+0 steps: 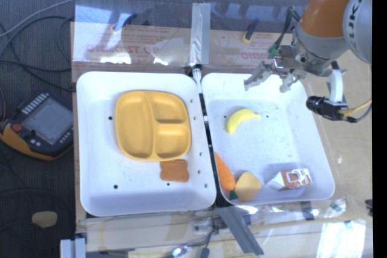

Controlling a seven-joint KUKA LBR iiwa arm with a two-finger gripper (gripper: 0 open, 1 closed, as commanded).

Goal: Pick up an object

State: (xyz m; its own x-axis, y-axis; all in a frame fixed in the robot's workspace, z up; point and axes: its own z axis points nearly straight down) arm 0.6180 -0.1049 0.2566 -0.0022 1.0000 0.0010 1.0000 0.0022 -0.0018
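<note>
Hovering: fingers [269, 81] spread over right bin's [314, 148] far edge | banana [240, 119] near (unheld)

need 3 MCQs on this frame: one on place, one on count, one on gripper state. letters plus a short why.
1. Where does the banana lie?
A. in the right bin
B. in the left bin
C. on the floor

2. How many compartments does the yellow tray have?
A. one
B. three
C. five

3. How is the gripper now?
A. shut on the banana
B. open, holding nothing
C. shut on the carton

Key:
1 A: the banana sits on the right bin, near its middle.
2 B: ridges split the tray into one long section and two smaller ones.
3 B: the fingers are spread apart over the bin's far edge with nothing between them; the carton lies at the near side.
</note>
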